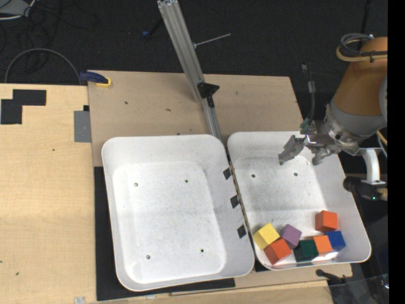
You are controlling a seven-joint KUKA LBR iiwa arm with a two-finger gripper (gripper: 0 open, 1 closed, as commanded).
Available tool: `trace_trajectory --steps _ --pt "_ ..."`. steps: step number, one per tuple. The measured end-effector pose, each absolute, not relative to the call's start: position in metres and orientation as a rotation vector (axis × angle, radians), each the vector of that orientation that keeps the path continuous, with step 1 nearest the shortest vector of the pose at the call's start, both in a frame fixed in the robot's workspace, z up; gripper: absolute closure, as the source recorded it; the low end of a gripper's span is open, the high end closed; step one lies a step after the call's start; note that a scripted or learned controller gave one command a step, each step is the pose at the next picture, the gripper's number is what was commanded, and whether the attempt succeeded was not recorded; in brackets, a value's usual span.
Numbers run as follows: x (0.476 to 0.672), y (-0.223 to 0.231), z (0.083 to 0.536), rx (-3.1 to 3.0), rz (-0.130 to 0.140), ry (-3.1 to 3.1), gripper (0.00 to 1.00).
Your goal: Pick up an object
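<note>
The pincer (305,151), its fingers seemingly apart and holding nothing, hangs over the far part of the right bin (278,182), so it should descend on the lone orange-red block (326,220), apart from the crowded cluster.

At frame centre you saw an aluminium extrusion post (188,59) slanting up from the wooden bench (152,103). A blue-and-yellow clamp (95,78) sat at the bench's upper-left corner. Black cables (28,59) lay on the dark floor, upper left.
</note>
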State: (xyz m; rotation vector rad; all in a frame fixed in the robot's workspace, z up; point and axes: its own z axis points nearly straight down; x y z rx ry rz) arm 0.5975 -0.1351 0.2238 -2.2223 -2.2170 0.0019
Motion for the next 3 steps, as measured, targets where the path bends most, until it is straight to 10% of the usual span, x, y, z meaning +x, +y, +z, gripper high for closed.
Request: trace_trajectory --steps 1,2,3 --pt "0.597 -0.136 0.234 -2.223 0.002 -2.215 1.00" --pt "0.616 -0.006 0.262 -2.211 -0.004 -2.229 1.00" --pt "0.580 0.038 0.377 -2.219 -0.009 -2.228 1.00"
